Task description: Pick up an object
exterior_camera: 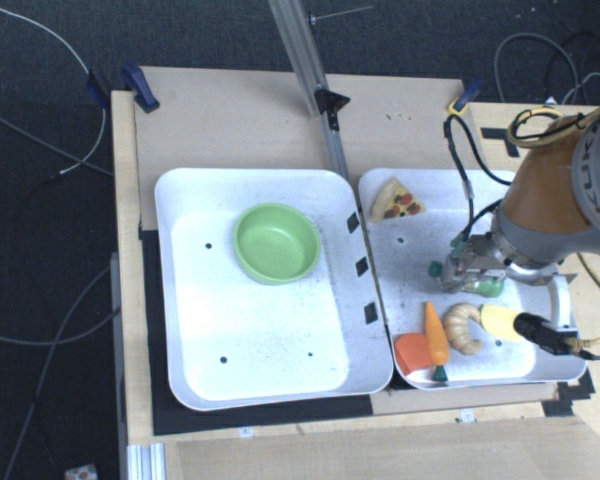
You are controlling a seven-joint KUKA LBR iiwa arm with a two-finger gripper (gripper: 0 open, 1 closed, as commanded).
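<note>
My gripper (464, 274) hangs low over the middle of the right bin (420, 238). A green object (488, 287) shows at its lower right side, and a small green bit (435, 268) shows at its left. I cannot see whether the green object sits between the fingers. In front of the gripper lie a tan croissant (464, 326), an orange carrot (436, 336), a red-orange block (412, 352) and a pale yellow piece (498, 318). A pizza slice (396, 201) lies at the bin's far left corner.
The left bin (190, 298) holds a green bowl (276, 242) in its far half. A metal post (298, 38) slants down from the top to the divider between the bins. The arm's orange band (545, 183) looms over the right bin's right side.
</note>
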